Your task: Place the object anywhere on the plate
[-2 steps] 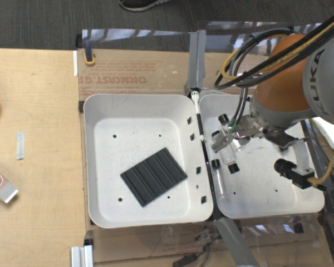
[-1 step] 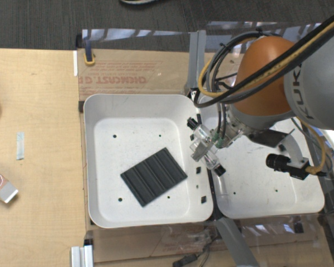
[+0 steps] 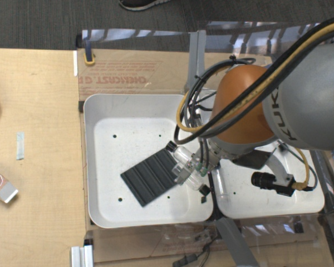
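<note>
A dark grey ribbed plate [image 3: 147, 177] lies flat and slantwise on the floor of the left bin [image 3: 100, 149], toward its front right. My gripper [image 3: 185, 167] hangs low over the plate's right end, touching or nearly touching its edge. The gripper's tip is pale and see-through, and I cannot make out any object in it. The arm's orange band [image 3: 242, 110] and grey body cover the divide between the bins and much of the right bin [image 3: 267, 202].
Black cables loop around the wrist, and a black connector [image 3: 270, 181] sticks out over the right bin. On the wooden bench to the left lie a small grey strip [image 3: 20, 146] and a packet [image 3: 0, 185]. Cardboard lies behind the bins.
</note>
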Controlling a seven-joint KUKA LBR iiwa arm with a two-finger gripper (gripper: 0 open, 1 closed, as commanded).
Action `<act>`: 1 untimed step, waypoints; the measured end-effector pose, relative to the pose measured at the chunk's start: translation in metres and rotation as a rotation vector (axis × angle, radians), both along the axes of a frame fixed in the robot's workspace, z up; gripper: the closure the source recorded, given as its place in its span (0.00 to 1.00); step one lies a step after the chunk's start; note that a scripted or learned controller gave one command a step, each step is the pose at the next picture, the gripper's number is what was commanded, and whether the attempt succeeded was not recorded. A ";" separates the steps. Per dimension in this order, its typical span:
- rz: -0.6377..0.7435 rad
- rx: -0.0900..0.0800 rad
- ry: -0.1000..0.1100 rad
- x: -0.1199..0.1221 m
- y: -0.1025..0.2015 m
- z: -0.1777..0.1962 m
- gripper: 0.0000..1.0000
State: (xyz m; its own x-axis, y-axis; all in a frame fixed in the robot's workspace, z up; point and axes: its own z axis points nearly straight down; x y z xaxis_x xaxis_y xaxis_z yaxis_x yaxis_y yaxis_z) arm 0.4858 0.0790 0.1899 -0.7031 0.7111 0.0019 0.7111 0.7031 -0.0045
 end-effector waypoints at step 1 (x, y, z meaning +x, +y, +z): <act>0.000 0.000 -0.001 0.000 0.000 0.000 0.00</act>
State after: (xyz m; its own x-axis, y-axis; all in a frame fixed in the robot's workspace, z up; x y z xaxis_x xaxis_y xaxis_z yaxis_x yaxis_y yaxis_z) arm 0.4860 0.0787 0.1901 -0.7030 0.7112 0.0014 0.7112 0.7030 -0.0039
